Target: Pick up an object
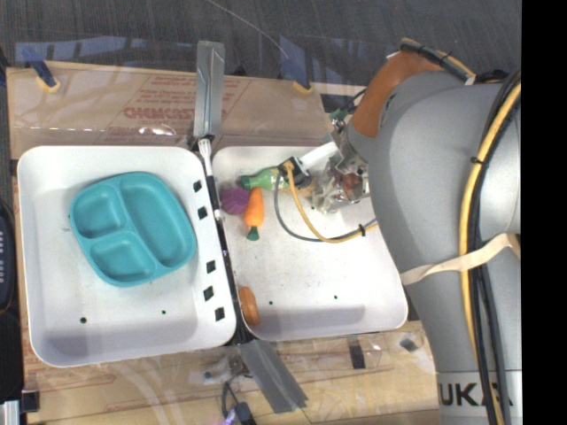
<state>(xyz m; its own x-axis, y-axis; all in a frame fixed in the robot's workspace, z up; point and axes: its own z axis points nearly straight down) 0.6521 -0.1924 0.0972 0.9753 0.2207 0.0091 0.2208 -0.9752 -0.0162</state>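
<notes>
In the right bin [310, 312] lie a green toy [261, 181], a purple toy [234, 201] and an orange carrot toy [254, 211], grouped near the bin's upper left corner. Another orange object [249, 305] rests against the bin's lower left wall. My gripper [330, 189] hangs low over the upper middle of the right bin, just right of the green toy, with cables looping under it. Nothing shows between its fingers.
A teal divided plate [133, 227] lies in the left bin [115, 335]. The grey arm [434, 193] covers the right bin's right side. A metal divider [210, 87] stands between the bins at the back.
</notes>
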